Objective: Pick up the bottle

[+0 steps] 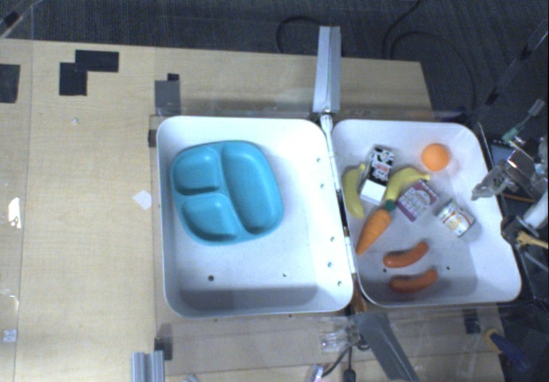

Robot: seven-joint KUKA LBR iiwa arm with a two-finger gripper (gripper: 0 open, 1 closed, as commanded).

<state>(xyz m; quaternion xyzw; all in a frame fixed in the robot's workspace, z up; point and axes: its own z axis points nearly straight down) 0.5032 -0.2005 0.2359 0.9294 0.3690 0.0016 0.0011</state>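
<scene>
**A small target in a crowded bin**

We start with the big picture. The left bin (300, 286) carries just a blue divided plate (227, 191) and poses no hazard. All the risk sits in the right bin (480, 281), where everything is packed close together.

The gripper (502, 181) hangs at that bin's right rim, above the wall, not over the clutter. Whether it is released or clenched we cannot tell; it is too small and blurred. We see nothing held in it.

Next come the neighbours: a banana (405, 181), a carrot (373, 230), two sausages (406, 257) and a purple packet (418, 199).

What we take for the bottle (455, 219) is the smallest piece, a pale little container lying on its side in the right half of that bin, just beside the purple packet and above the sausages.

We judge three ways to fail. A descent slightly left could close on the packet instead. Lying down and round, the bottle could roll away from closing jaws. A descent too far right could strike the bin wall.
</scene>
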